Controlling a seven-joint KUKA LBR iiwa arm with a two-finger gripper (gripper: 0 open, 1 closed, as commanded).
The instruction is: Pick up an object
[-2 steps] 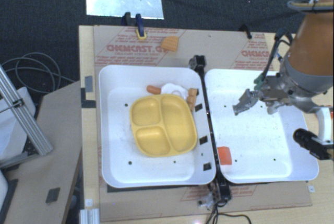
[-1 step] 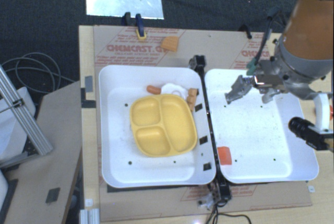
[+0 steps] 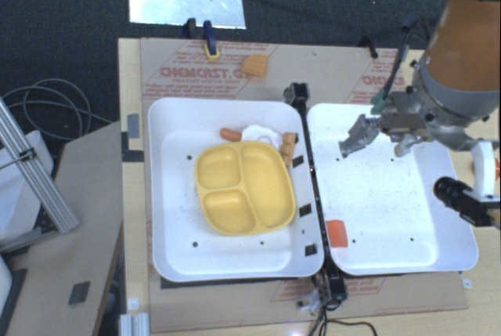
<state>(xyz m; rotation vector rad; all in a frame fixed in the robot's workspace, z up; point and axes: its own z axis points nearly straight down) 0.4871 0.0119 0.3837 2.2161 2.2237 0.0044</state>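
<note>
We are seeing the fingers (image 3: 377, 137) hanging spread and holding nothing above the right bin (image 3: 391, 248); an orange block (image 3: 336, 233) is lying at that bin's near-left corner, unobstructed. A yellow divided tray (image 3: 243, 188) is filling the neighbouring left bin (image 3: 168, 193).

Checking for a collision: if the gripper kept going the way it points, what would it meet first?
Probably the bare floor of the right white bin, just below the gripper, which points down and leftward; depth is unclear.
</note>
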